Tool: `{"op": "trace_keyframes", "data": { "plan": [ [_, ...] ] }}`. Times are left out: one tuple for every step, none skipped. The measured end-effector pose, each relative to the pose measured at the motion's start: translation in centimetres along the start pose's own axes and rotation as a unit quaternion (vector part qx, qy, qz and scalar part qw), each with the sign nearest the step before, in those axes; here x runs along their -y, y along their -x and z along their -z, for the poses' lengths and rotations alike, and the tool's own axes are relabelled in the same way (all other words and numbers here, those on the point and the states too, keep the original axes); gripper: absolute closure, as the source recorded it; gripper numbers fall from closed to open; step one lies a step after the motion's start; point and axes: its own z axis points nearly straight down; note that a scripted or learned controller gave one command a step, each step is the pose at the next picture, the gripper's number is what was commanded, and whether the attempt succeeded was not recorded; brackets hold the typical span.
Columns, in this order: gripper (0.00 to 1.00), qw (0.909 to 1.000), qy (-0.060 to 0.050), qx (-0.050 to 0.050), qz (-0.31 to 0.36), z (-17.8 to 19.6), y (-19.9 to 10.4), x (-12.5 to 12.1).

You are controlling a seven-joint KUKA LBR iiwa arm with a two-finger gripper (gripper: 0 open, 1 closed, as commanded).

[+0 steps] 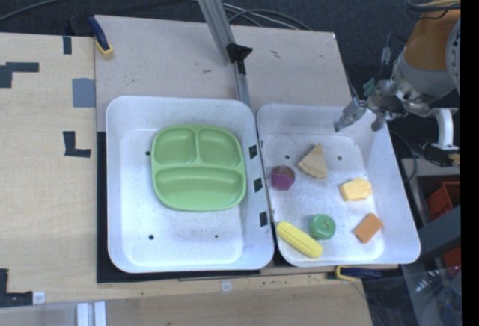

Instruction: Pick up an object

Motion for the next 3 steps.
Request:
{"op": "trace_keyframes", "data": {
  "plan": [
    [0.00,1.0000,0.000,0.000,0.000,0.0,0.0,0.0],
    [0.00,1.0000,-0.003,0.000,0.000,-6.4,-0.5,0.1],
    [0.00,1.0000,0.004,-0.001,0.000,-10.9,-0.7,-0.3]
  ]
}}
